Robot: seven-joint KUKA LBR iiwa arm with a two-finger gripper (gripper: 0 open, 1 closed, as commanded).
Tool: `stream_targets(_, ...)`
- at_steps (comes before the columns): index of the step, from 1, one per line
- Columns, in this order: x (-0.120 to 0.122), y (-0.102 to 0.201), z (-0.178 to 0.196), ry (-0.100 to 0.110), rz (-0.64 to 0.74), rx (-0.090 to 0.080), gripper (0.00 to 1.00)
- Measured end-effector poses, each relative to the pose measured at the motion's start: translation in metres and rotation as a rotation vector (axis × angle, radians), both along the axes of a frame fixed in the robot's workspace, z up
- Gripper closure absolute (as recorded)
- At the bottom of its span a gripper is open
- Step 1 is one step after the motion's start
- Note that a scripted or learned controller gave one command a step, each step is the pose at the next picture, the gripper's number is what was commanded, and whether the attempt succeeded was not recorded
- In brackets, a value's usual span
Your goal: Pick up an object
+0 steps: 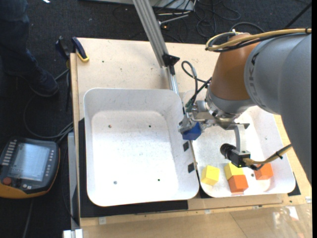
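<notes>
End effector [190, 128] clenched on one blue block [191, 131]; two yellow blocks [210, 175], two orange blocks [238, 183] below.

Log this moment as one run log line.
arm: over right bin | pincer: at bin's left edge, blue block at its tip, hold unconfirmed | in bin: yellow blocks, orange blocks

Honestly can't read a single word, number or logo here. The handheld pendant [27, 167] on the floor at the left has a lit screen and rows of buttons, but it's all too small and blurry to make out. The white bins [133, 98], the colored blocks [237, 182] and the arm [277, 68] carry no print I can see.
</notes>
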State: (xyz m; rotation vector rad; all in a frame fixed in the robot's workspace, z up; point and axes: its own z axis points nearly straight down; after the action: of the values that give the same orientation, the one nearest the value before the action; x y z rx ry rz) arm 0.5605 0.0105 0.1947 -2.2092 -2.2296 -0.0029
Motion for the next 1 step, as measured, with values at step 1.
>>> stream_targets(1, -0.0096, 0.0733, 0.0, 0.0, 0.001, 0.0, 1.0)
